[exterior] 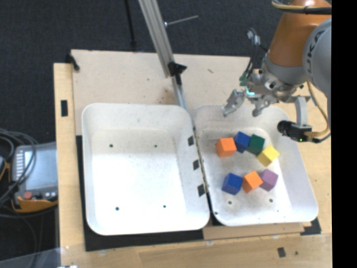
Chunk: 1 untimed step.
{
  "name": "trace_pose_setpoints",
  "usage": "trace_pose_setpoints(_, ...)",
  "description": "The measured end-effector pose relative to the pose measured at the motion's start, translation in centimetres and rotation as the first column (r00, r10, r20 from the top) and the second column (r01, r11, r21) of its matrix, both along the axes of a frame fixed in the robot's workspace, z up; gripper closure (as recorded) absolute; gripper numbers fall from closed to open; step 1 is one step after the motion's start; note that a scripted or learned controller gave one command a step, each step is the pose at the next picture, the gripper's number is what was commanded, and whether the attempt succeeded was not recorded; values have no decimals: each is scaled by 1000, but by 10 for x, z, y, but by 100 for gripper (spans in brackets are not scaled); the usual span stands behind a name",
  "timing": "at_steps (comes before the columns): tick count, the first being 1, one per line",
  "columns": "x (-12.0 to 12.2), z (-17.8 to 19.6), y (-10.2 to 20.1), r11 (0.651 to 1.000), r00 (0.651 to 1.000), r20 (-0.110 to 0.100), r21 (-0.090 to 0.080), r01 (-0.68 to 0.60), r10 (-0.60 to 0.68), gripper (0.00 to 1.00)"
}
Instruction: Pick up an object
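Note:
Several small cubes lie in the right bin (pixel 301 205). An orange cube (pixel 226 147), a blue cube (pixel 242 141), a green cube (pixel 256 144) and a yellow cube (pixel 268 155) form an upper row. Below them sit a blue cube (pixel 232 183), an orange cube (pixel 252 180) and a purple cube (pixel 269 179). My gripper (pixel 244 106) hangs above the bin's far rim, up and behind the upper row. Its fingers are spread apart with nothing between them.
The left bin (pixel 89 166) lies beside the right one, with black clips along the shared edge. A slanted aluminium post (pixel 159 35) rises from the bench behind the bins. A pendant device (pixel 33 177) with cables sits off the bench at the left.

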State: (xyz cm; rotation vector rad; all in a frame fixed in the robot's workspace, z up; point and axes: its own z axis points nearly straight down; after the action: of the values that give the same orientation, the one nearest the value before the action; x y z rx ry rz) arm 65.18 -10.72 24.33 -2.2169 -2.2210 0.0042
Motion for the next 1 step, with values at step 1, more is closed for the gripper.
trace_pose_setpoints(1,1,3,0,1000,1000,5,-1,-1,1,0)
